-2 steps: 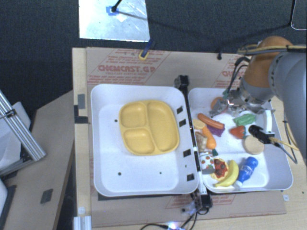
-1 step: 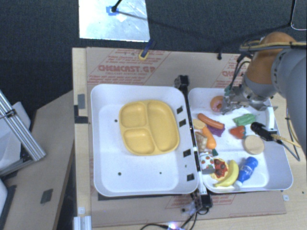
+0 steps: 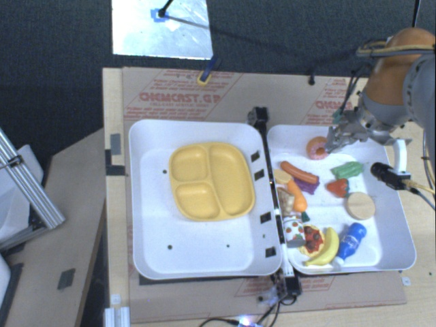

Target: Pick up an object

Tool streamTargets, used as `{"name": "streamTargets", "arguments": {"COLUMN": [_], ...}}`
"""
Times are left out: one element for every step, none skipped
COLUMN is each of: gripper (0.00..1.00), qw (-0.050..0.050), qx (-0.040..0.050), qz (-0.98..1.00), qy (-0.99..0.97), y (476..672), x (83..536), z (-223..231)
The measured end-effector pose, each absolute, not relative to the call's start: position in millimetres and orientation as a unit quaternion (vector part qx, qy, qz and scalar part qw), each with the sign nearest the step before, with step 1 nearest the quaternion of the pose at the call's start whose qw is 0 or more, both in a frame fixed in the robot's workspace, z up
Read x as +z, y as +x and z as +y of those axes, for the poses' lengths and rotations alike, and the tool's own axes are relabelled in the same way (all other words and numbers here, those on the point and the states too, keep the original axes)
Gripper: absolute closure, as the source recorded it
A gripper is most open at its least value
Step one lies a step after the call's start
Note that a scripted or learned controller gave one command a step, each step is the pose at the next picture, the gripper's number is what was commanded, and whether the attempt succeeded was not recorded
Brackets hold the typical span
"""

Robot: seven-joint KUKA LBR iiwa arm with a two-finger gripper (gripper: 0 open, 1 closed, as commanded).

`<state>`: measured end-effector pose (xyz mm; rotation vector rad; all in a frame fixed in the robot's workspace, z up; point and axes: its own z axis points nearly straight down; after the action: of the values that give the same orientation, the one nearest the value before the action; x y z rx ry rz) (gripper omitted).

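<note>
- The arm [image 3: 395, 73] reaches in from the right, wrist bent down over the right bin [image 3: 402, 240].
- Its gripper [image 3: 334, 144] hangs just beside a pink doughnut [image 3: 316, 148] near the bin's far edge; its state cannot be told.
- The doughnut is round, lying flat.

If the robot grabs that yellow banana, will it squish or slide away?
The banana looks like glossy toy plastic, so probably stiff, light and a bit slippery. Its curved shape may rock or spin if nudged, though the pizza slice touching it could stop it.
</note>
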<state>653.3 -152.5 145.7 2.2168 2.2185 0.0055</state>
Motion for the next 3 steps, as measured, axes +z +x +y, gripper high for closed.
{"name": "streamTargets", "arguments": {"gripper": [1.00, 1.00, 1.00], "qw": [0.003, 0.003, -0.001], "qx": [0.0022, 0.0020, 0.0001], "qz": [0.708, 0.709, 0.710], "qy": [0.706, 0.706, 0.705], "y": [658.8, 660.4, 628.1], "x": [192.2, 227.7, 217.8], "z": [-157.5, -157.6, -123.2]}}
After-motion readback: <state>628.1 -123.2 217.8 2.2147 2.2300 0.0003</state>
